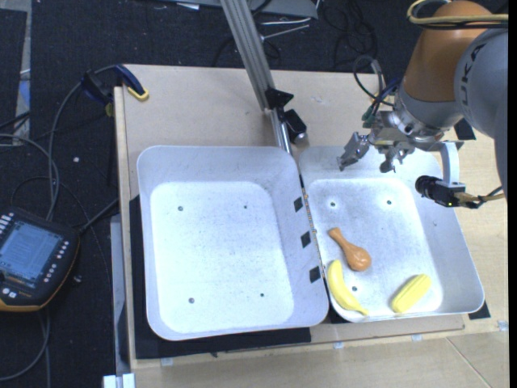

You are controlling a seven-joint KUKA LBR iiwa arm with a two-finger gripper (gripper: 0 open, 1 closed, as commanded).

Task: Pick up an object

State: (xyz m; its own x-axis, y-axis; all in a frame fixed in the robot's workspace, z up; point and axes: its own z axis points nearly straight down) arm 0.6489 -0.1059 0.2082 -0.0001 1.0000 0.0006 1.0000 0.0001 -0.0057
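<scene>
The right bin [440, 241] holds three objects near its front. An orange pear-shaped piece with a thin neck [351, 251] lies at the middle left. A yellow banana [342, 290] lies against the front left wall. A short yellow corn-like block [410, 293] rests at the front right. My gripper [370, 157] hangs over the bin's back rim, well behind all three. Its two dark fingers stand apart with nothing between them.
The left bin [161, 241] sits beside the right one, sharing a middle wall. A slanted metal bar [250, 51] with a black clamp rises behind the bins. A cable with a black connector [436, 188] hangs off the arm over the right bin's back right.
</scene>
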